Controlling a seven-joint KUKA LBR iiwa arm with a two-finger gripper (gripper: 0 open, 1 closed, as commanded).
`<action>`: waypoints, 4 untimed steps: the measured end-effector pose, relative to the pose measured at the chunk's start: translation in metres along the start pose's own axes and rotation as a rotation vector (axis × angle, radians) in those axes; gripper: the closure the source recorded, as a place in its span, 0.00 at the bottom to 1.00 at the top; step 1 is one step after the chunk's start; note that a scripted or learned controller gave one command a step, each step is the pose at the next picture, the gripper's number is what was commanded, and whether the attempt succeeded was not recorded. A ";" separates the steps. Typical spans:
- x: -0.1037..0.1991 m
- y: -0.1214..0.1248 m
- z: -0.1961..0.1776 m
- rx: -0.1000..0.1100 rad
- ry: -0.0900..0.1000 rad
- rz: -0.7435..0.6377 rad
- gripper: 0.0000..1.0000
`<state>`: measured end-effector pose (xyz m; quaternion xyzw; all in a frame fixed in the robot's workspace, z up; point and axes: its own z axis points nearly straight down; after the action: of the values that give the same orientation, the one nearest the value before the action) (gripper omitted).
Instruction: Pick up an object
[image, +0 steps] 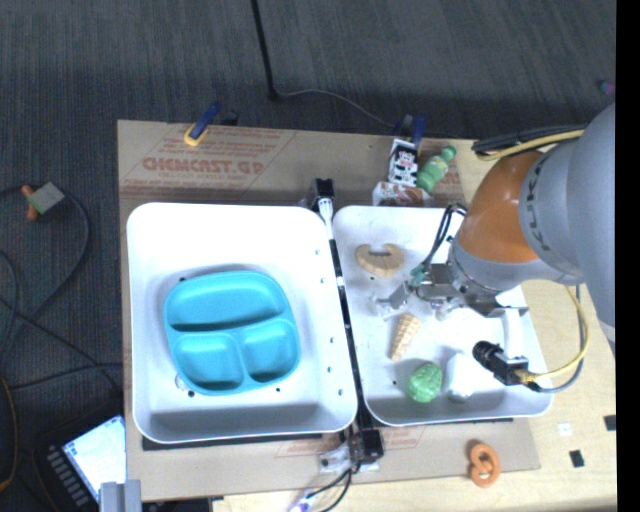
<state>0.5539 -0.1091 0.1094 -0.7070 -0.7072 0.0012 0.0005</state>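
Two white bins sit side by side on the bench. The left bin (150, 300) holds one thing: a blue tray (232, 328) with three compartments, lying flat near the middle.

The right bin (520, 400) holds three loose items. One tan, crescent-shaped piece (381, 259) lies toward the far left of that bin. One ice cream cone (402, 334) lies near the middle, tip pointing toward the near side. One green lumpy object (424, 382) rests close to the near wall, just past the cone.

The arm reaches in from the right, and its gripper (425, 290) hangs low over the right bin, between the crescent piece and the cone and just right of them. I see nothing caught in it; whether it is wide or narrow I cannot tell from here.

Beyond the bins, on the far side, stand one small green bottle (434, 170) and one patterned carton (402, 165). On the near side lies one orange ring (484, 462).
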 end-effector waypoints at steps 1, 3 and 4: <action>0.003 -0.037 0.019 -0.006 0.000 0.001 0.00; 0.002 -0.037 0.009 -0.006 -0.002 0.002 0.00; 0.002 -0.037 0.000 -0.005 -0.002 0.002 1.00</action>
<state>0.5167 -0.1075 0.1099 -0.7077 -0.7065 0.0003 -0.0017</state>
